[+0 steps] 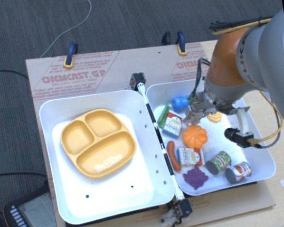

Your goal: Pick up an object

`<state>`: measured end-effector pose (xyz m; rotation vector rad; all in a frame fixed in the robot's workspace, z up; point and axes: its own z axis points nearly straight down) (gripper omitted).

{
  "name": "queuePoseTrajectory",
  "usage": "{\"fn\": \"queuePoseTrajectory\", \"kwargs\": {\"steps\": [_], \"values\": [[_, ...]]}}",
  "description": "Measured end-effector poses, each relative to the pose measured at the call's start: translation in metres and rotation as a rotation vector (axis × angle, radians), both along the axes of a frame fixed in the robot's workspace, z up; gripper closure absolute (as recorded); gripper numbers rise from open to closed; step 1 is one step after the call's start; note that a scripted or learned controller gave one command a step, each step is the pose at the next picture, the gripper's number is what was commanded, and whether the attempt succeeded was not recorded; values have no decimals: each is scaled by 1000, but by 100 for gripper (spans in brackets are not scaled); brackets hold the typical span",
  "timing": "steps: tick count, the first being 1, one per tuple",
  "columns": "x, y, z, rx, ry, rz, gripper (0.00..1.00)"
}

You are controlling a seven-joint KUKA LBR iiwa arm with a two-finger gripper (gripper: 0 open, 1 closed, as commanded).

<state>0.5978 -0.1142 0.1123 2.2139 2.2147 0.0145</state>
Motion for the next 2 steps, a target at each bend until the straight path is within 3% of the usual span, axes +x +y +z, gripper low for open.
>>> {"fn": "queuePoseTrajectory", "kwargs": {"steps": [1, 2], "values": [[0, 0, 0, 0, 0, 0, 0], [-25, 13, -20, -3, -9, -2, 0]]}}
